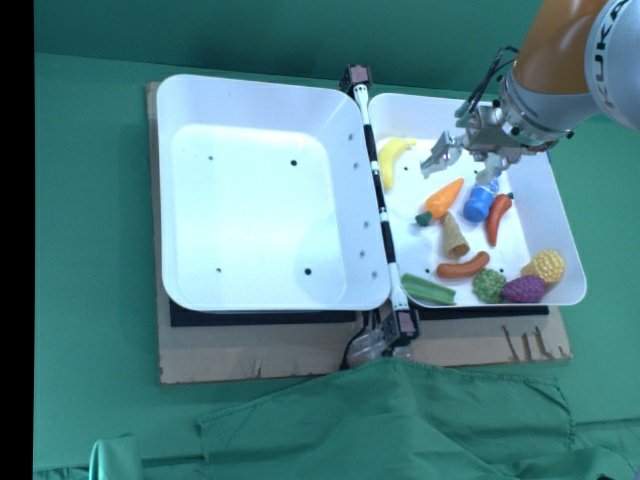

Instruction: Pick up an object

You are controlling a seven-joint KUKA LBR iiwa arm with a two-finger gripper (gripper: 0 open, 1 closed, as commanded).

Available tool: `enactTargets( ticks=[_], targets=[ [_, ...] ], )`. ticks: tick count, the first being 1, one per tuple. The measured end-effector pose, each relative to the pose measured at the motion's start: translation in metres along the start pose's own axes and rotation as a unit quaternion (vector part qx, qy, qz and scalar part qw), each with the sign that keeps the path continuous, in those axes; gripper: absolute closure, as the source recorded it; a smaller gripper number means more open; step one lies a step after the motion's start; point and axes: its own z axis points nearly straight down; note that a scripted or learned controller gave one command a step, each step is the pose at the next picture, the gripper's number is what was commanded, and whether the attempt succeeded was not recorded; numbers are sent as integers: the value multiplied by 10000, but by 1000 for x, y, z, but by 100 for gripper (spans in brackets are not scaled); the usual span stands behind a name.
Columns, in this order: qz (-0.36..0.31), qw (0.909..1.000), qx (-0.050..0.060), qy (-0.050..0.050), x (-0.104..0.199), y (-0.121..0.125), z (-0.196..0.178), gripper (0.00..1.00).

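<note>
I saw my pincer (464, 162) spread wide and gripping nothing, hovering in the right bin (545, 218) above the carrot (441, 199) and blue bottle (479, 203), with the banana (392, 158) to its left.

Small blue bottle (479, 203) stands upright in right bin (560, 238), beside orange carrot (441, 199).

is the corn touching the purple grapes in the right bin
Touching. The camera view shows the corn pressed against the purple grapes at the right bin's near corner, with no white floor between them.
</note>
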Motion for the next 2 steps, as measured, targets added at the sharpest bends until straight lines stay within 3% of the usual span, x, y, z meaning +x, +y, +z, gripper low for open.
enactTargets(
  ticks=[1,2],
  targets=[
    [49,9999,113,8,-40,-12,96,0],
    [43,10000,37,-7,-39,-8,79,100]
  ],
)
